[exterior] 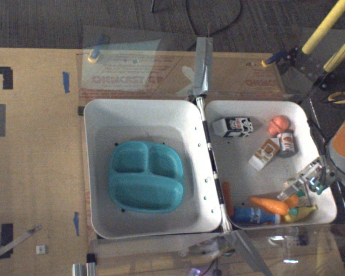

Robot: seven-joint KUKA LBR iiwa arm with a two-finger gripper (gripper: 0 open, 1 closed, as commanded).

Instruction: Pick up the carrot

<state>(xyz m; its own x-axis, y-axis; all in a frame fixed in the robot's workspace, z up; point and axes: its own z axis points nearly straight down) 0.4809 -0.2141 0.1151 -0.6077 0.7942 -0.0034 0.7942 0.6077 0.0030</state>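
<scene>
Right bin (241, 180), near corner: carrot (268, 204) lying flat
Gripper (302, 187): beside carrot's tip, fingers apart, empty
Left: grasp, lift

Two shallow white plastic bins sit side by side on the tan counter (40, 154). The left bin (98, 125) holds a teal plastic divided plate (146, 177), lying flat near its middle. In the right bin (241, 171), an orange tapered carrot (268, 204) lies along the near wall, touching a blue plastic bottle (254, 215) below it and a yellow banana (302, 213) at its thick end. The grey metal jaws (302, 190) hang low just above and to the right of the carrot (whether they touch it cannot be told). Farther back lie a black-and-white milk carton (233, 126), a pink round ball (279, 124), a small red-labelled can (286, 143) and a brown-and-white box (265, 153).
</scene>
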